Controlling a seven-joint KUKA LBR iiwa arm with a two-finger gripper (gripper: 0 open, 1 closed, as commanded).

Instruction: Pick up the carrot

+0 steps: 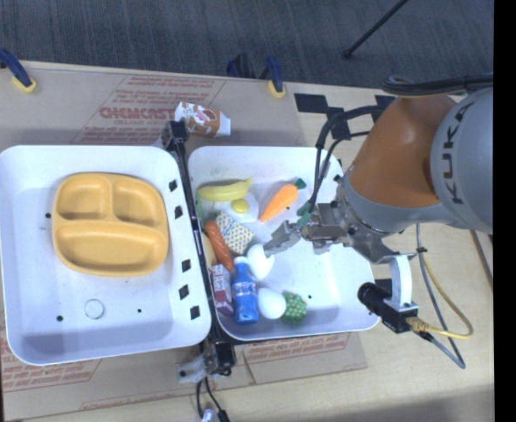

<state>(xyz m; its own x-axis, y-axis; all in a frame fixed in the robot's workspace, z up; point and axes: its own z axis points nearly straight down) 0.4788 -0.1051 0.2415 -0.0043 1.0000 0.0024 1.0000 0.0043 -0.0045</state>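
Approach step: the hand point(279, 233) is hovering narrowly parted and empty just below the carrot point(278, 202) in the right bin point(350, 319), next needing alignment over it.

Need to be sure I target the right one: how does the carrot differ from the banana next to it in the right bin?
The carrot is orange with a green top; the banana is plain yellow. The carrot lies tilted, tapering toward its lower left end; the banana lies nearly level, slightly curved. The carrot is nearer the gripper. Both lie free in the right bin.
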